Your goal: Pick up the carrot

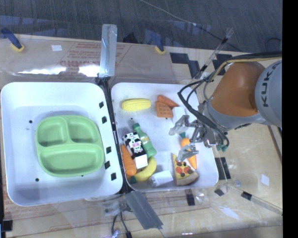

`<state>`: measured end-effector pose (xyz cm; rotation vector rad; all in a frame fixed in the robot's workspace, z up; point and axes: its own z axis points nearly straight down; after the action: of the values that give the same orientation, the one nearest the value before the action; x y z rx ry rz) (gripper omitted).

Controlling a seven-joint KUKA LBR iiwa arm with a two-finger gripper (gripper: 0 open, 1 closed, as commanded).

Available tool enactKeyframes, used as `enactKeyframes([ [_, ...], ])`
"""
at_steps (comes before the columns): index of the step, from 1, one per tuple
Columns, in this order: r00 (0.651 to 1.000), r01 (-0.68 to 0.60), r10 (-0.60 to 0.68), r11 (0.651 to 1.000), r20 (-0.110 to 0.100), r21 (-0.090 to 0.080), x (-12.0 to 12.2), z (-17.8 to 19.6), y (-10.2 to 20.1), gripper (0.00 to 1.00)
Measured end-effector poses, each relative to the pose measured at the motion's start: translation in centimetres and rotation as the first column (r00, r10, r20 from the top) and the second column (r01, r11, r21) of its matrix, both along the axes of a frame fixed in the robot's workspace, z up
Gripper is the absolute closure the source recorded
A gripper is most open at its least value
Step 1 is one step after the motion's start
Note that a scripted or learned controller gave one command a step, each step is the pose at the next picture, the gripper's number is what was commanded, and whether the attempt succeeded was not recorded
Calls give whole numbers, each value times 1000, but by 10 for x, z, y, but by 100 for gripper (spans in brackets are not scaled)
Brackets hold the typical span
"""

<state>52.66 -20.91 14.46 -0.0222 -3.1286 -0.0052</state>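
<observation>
Light is bright and even from overhead — white w/ a slight cool cast. The two shallow white plastic bins (54, 95) come close to blown out along their rims. Strong glare streaks on the clear plastic sheeting (64, 68) taped behind the bins; a paler sheen on the bench at lower right. Shadows soft and short, e.g. beneath the grey and orange robot arm (241, 95). Focus is moderate — small toys look soft, edges a bit smeared, some compression noise.

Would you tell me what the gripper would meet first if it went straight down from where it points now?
Probably the small carrot just under the gripper, beside the pizza slice, though depth is unclear.
</observation>
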Motion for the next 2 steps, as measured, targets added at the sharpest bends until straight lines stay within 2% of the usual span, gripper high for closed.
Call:
enactKeyframes([
  [1,998,-66,66,998,14,-4,-4,-53,0,0],
  [2,997,-75,75,997,18,-5,-2,-41,2,100],
])
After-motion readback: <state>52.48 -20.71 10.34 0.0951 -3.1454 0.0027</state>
